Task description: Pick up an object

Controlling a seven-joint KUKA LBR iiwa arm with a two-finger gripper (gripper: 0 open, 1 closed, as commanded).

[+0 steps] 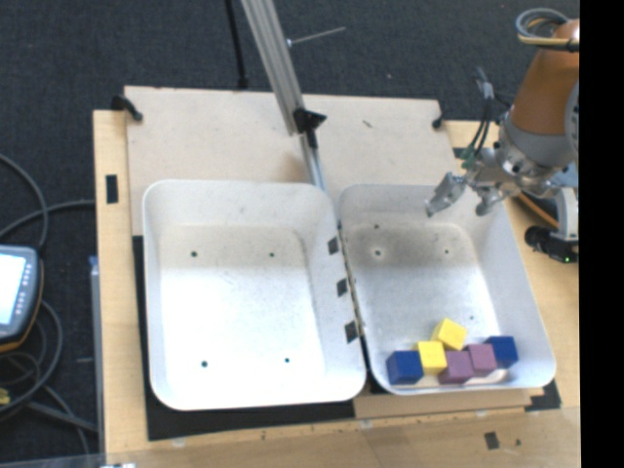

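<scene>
The bench [263,115] bore two white bins; the right bin [507,261] held every block, crowded against its near wall. The arm [541,96] hung over that bin's far edge, its gripper [466,198] spread open and holding nothing, well apart from the cluster. The blue [404,366], yellow [451,334] and purple [483,359] cubes touched, so descending fingers would likely strike a neighbour or the wall and slip off.

Coloured blocks [453,355] clustered, right bin's near end

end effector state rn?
End effector: open, holding nothing, above the far edge of the right bin, well away from the blocks.
</scene>
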